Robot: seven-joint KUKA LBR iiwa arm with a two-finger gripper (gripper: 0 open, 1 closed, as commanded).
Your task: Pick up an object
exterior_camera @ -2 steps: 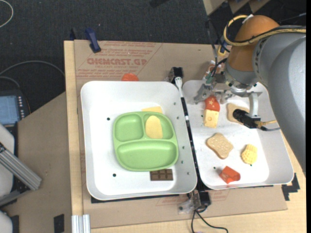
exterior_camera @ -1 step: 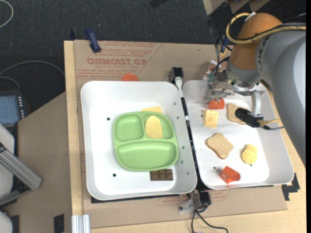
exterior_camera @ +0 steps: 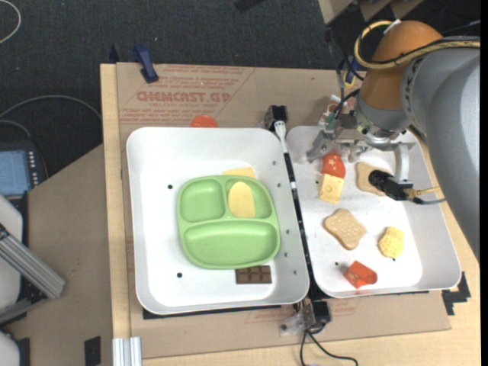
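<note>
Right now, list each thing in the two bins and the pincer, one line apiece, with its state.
Green plate: flat in the left bin, a yellow piece in its upper right compartment.
Chocolate bar: flat, at the plate's lower edge.
Cheese wedge: right bin, below the pincer.
Toast slice: lying flat.
Corn: lying alone.
Red block: near the front rim.
Pincer: low over the right bin.

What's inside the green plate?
One pale yellow oval piece lies in the green plate's upper right compartment. A yellow slice pokes out behind the plate; the plate covers the rest of it.
</note>
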